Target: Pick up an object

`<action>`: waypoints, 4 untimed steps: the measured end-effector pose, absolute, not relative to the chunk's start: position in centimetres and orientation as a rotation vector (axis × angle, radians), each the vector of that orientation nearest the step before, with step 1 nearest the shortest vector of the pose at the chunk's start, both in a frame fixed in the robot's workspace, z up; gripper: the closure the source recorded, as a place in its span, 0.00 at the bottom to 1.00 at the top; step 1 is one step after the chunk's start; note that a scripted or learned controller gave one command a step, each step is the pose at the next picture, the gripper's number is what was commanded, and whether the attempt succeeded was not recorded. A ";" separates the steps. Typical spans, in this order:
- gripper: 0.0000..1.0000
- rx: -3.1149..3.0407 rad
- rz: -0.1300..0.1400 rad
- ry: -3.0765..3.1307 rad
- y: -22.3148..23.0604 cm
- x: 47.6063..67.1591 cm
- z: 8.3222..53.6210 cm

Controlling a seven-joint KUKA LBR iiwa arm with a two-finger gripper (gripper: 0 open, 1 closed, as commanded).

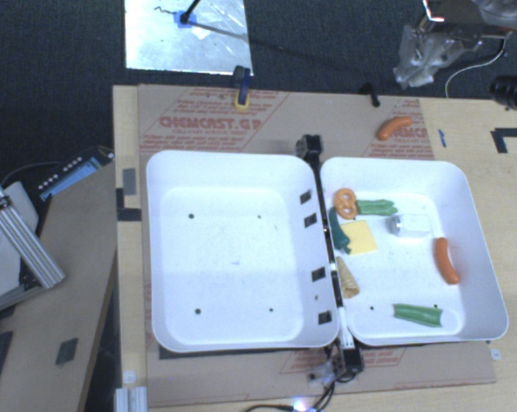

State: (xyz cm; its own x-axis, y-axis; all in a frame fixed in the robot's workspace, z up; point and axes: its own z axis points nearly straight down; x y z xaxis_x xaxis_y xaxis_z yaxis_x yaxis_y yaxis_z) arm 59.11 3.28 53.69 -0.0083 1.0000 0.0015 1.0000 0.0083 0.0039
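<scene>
The right bin (473, 221) holds several small items: a pretzel (345, 202), a green bean pod (376, 206), a yellow cheese slab (358, 237), a pale translucent piece (410, 225), an orange sausage (447, 259), a green pepper (417, 314) and a tan cone (348, 277). Another orange sausage (394, 128) lies on the board behind the bin. My gripper (420, 63) hangs at the top right, beyond the bins' back edge and apart from every item.
The left bin (233, 247) sits beside the right one, joined by a black hinge strip (323, 230). A yellow clamp (241, 88) and a shiny sheet (190, 24) lie at the back. A metal frame (18, 239) stands at the far left.
</scene>
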 end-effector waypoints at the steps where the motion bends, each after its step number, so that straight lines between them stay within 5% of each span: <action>1: 1.00 2.214 0.002 2.230 6.3 55.0 53.5; 2: 1.00 2.225 0.001 2.210 -4.5 61.2 53.5; 3: 1.00 2.211 -0.007 2.242 7.6 57.7 43.7; 4: 1.00 2.214 0.012 2.216 6.0 67.2 48.9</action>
State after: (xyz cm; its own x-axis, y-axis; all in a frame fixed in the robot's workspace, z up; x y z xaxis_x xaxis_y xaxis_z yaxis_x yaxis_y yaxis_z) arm 67.17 6.01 48.90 -0.0012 1.0000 -0.0008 0.9999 0.0012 0.0118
